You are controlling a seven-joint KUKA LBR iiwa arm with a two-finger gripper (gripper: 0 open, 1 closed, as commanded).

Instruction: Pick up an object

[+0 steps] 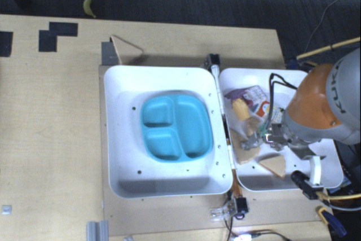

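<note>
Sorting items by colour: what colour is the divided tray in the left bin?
Light blue: the divided tray shows best in the camera view.

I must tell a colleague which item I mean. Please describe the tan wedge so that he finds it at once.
Find the right white bin, where the arm reaches in. Near its front edge lies the tan wedge, flat and triangular, the plainest piece there, unlike the yellow piece and the printed packet farther back.

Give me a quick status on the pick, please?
Gripper low in right bin, among clutter. Nothing visibly held. Tan wedge close beside. Blue tray alone in left bin.
</note>
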